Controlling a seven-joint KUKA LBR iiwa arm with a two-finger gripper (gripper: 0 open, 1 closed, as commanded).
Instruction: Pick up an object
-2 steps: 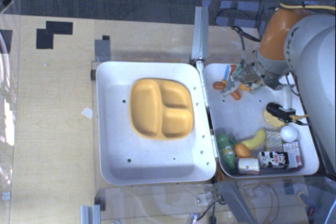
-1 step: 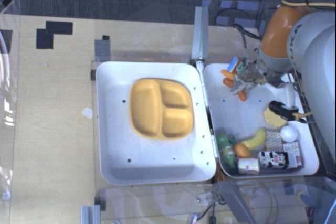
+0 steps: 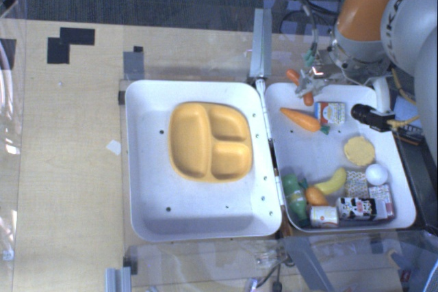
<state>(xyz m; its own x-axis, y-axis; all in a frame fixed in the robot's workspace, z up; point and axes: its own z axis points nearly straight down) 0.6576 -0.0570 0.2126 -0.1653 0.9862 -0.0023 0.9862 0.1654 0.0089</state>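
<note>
My gripper (image 3: 308, 84) hangs over the back left corner of the right bin (image 3: 405, 212), under the grey and orange arm. Small orange pieces (image 3: 293, 75) show right beside it; whether they are held is unclear. A carrot (image 3: 301, 119) lies just in front of the gripper, with a small red and white carton (image 3: 333, 113) to its right. Further forward lie a tan round disc (image 3: 358, 150), a white ball (image 3: 376, 174), a banana (image 3: 331, 182), a green bottle (image 3: 295, 192), a small orange fruit (image 3: 315, 196), a can (image 3: 324, 215) and a black and white carton (image 3: 356, 208).
The left bin (image 3: 147, 215) holds a yellow divided tray (image 3: 209, 140). A metal divider (image 3: 259, 44) stands between the bins at the back. A black cylinder (image 3: 369, 116) juts over the right bin's right side. Cables hang near the arm.
</note>
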